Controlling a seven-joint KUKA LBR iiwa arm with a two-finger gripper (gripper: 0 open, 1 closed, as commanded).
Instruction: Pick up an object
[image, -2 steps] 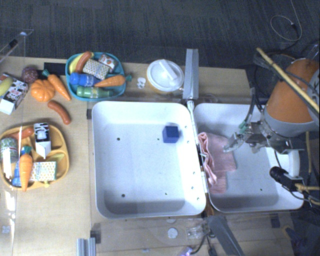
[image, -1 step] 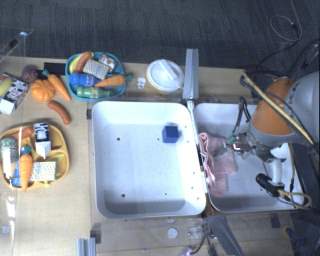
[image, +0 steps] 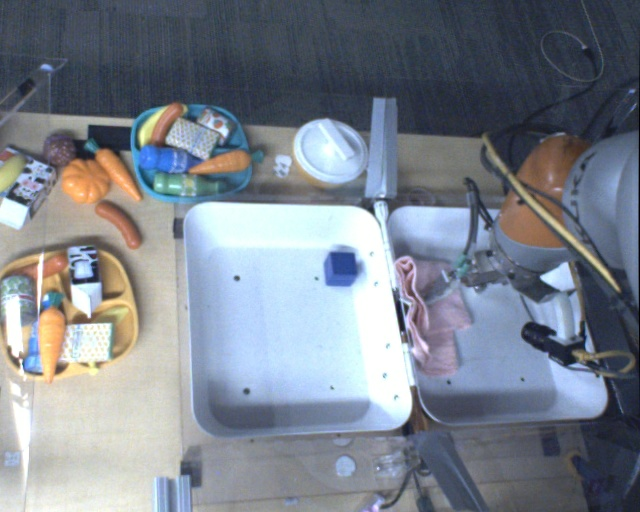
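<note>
A small blue cube (image: 341, 267) lies in the left white bin (image: 250, 400), near its upper right corner. A crumpled pink cloth (image: 432, 325) lies along the left wall of the right white bin (image: 520, 395). My gripper (image: 448, 284) reaches in from the right and hangs low over the cloth's upper part, at or just above the fabric. The grey arm with its orange band (image: 545, 190) covers the right bin's upper right portion. Nothing is seen lifted.
A blue bowl of toy food (image: 190, 150) and a white lidded tub (image: 331, 150) stand behind the left bin. A yellow plate of toys (image: 65, 312), a toy pumpkin (image: 83, 181) and a sausage (image: 119, 223) lie at the left. Cables (image: 560, 345) hang at the right.
</note>
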